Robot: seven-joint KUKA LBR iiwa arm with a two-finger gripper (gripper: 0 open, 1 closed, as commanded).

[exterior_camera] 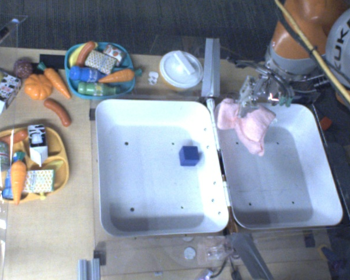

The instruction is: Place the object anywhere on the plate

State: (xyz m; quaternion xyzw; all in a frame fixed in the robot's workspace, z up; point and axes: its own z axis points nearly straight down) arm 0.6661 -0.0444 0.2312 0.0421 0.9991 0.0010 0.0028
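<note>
Gripper [258, 97] at right bin's [315, 214] back-left corner; jaws clenched on pink cloth [249, 127], hanging free for carrying. Blue block [189, 155] sits mid left bin [116, 214].

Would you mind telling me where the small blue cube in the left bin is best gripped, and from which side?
Grip the blue cube across two opposite flat side faces, coming straight down from above. It sits alone on the left bin floor, well away from the walls, so there looks to be room for fingers on either side.
</note>
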